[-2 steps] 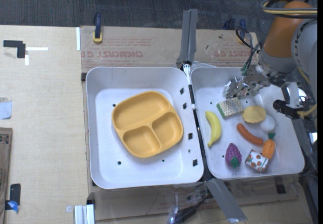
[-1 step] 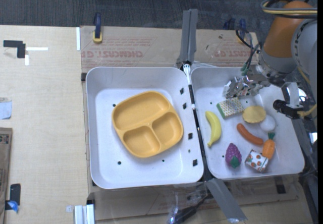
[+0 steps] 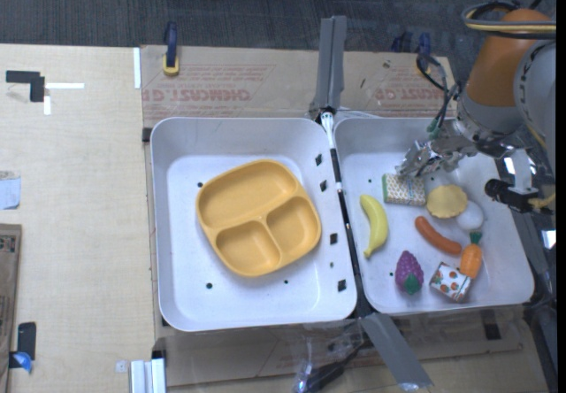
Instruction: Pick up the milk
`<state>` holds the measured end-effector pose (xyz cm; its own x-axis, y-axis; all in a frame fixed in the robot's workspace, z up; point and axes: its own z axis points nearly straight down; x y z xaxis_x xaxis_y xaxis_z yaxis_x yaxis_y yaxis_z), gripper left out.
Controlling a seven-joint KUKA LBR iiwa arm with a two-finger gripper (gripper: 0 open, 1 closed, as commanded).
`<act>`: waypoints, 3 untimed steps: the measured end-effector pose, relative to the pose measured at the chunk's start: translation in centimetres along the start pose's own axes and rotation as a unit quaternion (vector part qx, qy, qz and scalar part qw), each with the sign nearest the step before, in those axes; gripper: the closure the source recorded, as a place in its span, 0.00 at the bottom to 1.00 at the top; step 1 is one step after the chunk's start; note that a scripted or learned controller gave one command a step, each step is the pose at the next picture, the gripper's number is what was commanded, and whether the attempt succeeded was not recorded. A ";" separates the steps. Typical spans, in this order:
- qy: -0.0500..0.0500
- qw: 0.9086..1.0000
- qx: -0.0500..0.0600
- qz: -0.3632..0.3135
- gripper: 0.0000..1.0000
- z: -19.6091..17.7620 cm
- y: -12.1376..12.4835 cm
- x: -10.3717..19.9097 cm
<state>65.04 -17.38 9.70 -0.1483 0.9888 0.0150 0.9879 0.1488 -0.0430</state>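
The gripper [image 3: 416, 163] is hovering in the upper part of the right bin [image 3: 522, 289], just above a cracker [image 3: 404, 190]; whether its fingers are parted or clenched, I cannot tell. The milk [image 3: 450, 282] carton is lying at the bin's lower right, beside a carrot [image 3: 471, 260] and grapes [image 3: 408, 270].

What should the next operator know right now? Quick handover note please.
Claw: low over the back of the right bin, above the sandwich piece; nothing visibly held, finger state unclear.
Milk carton: front of the right bin, beside the purple grapes and below the carrot, well away from the claw.
Also in that bin: banana, sausage.
Left bin: yellow divided plate.
Done: nothing, milk untouched.
Left: move the claw forward to the carton, grasp, lift.
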 end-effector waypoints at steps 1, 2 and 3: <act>-0.006 1.000 -0.002 0.001 1.00 -1.0 -0.1 -0.5; -0.005 1.000 0.000 0.001 0.00 -0.9 -0.1 -0.4; 0.007 1.000 0.002 -0.025 0.00 0.3 -0.2 -1.9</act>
<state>65.10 -19.29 9.41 -0.1959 0.9802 0.0305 0.9793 0.1971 -0.0455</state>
